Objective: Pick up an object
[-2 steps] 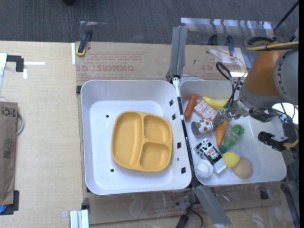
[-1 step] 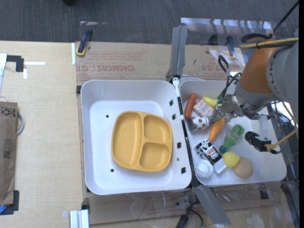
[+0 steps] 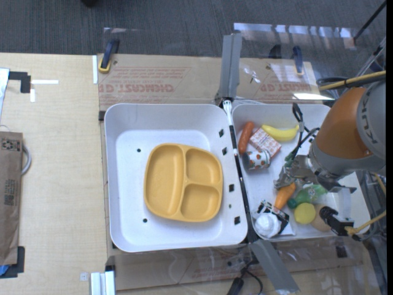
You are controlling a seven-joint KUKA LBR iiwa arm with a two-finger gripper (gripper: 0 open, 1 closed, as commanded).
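The pincer [image 3: 293,176] is lowered into the right white bin [image 3: 245,112] over a small orange carrot-shaped toy [image 3: 284,196], apparently touching it; finger state cannot be told, so pickup is judged not yet done.

Two white bins [image 3: 116,183] sat side by side. The left held one yellow plate [image 3: 182,182]. The right held one banana [image 3: 279,132], two carrots [image 3: 245,137], one small carton [image 3: 265,142], one spotted cup [image 3: 258,159], one lemon [image 3: 304,213] and one white-and-black item [image 3: 269,222].
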